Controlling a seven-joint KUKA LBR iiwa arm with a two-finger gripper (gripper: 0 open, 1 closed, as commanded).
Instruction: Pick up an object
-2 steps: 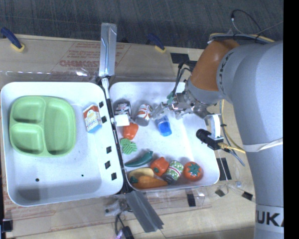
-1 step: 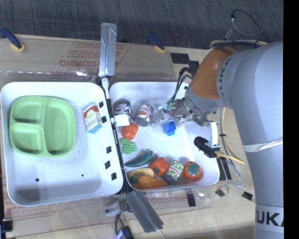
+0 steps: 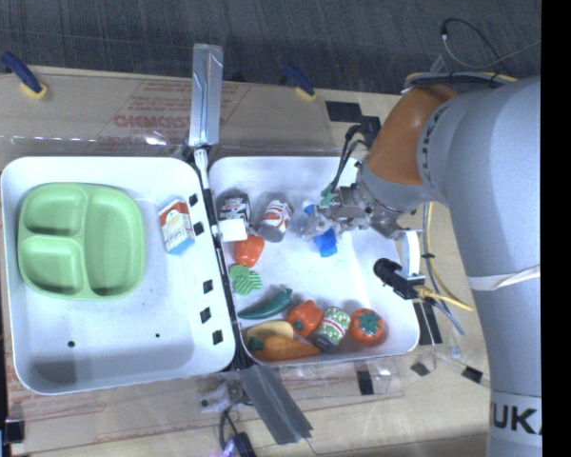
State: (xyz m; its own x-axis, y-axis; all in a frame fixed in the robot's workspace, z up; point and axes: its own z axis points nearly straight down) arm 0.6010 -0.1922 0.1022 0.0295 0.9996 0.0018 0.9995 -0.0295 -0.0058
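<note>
My gripper (image 3: pixel 325 209) hangs low over the upper middle of the right bin (image 3: pixel 390 298), at the end of the grey arm with the orange band (image 3: pixel 400 146). A small blue object (image 3: pixel 325 246) lies just below the gripper tip; I cannot tell whether they touch. To the gripper's left stand a red and silver can (image 3: pixel 275 217) and a dark can (image 3: pixel 233 206). Along the bin's front lie a tomato (image 3: pixel 366 325), a green and red can (image 3: pixel 333 327), an orange pepper (image 3: pixel 305 315), a carrot (image 3: pixel 284 348) and a banana (image 3: pixel 271 330).
A red-orange pepper (image 3: pixel 249 250), a green leafy piece (image 3: pixel 246 279) and a long green vegetable (image 3: pixel 266 304) lie by the divider. The left bin (image 3: pixel 95 350) holds a green divided plate (image 3: pixel 81 239) and a small carton (image 3: pixel 176 227). The arm covers the right bin's right wall.
</note>
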